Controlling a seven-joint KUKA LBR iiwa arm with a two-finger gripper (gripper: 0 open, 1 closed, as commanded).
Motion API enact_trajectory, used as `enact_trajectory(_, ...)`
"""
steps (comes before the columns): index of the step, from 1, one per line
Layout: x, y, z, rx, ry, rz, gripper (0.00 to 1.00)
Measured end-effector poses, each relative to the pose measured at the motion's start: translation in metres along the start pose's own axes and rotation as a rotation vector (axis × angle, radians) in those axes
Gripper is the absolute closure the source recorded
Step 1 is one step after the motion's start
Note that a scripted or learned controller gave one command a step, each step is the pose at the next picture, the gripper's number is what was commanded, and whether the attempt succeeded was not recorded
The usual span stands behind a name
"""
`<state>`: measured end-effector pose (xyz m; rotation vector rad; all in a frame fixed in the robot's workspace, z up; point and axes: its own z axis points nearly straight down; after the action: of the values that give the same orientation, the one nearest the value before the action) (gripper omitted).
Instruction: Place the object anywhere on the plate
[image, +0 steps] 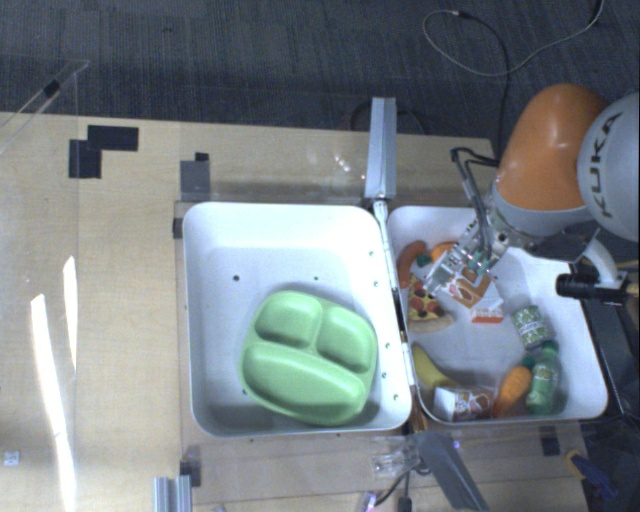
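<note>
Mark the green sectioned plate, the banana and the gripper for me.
Green three-section plastic plate (310, 358): camera view, on the ridge where its sections meet.
Yellow banana (430, 368): camera view, mid-body.
Gripper (462, 262): camera view, at its tip over the right bin.

Grey robot arm (600, 170) at the frame's upper right, with a glossy orange band (545, 145) and dark "KUKA" lettering.

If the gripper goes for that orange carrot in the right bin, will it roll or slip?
Probably. The carrot looks rounded, tapered and glossy, so it may slip. It leans against a green bottle near the right bin wall, which may limit rolling and crowd the approach.
</note>
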<state>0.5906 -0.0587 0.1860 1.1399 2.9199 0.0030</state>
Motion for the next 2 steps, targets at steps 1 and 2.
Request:
enact_trajectory(1, 0.033, 0.060, -0.100, 0.000, 0.001, 0.305, 1.00)
enact_trajectory(2, 0.077, 0.044, -0.004, 0.003, 0.004, 0.607, 1.00)
